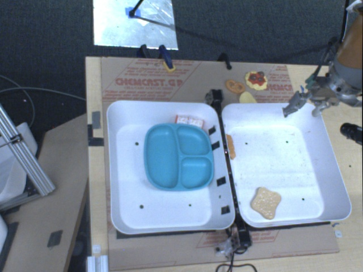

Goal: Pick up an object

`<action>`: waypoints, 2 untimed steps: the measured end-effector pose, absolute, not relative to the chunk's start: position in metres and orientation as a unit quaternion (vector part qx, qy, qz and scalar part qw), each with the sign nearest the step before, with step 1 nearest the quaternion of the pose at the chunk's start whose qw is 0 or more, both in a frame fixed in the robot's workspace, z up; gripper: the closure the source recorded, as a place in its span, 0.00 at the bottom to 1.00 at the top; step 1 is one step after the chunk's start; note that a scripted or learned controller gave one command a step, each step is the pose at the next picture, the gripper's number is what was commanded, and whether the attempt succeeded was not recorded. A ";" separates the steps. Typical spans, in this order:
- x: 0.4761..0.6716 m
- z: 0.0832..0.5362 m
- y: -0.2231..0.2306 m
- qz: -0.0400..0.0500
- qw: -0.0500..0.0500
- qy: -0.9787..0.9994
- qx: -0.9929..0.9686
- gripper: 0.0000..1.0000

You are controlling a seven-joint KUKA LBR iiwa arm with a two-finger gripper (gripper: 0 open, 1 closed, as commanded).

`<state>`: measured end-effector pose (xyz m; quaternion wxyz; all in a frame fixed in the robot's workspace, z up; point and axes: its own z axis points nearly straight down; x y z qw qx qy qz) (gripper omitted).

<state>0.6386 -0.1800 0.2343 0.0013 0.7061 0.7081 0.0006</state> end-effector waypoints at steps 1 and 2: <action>0.524 0.119 -0.145 -0.004 -0.009 0.707 0.707 0.00; 0.641 0.190 -0.051 0.007 0.005 0.713 0.702 0.00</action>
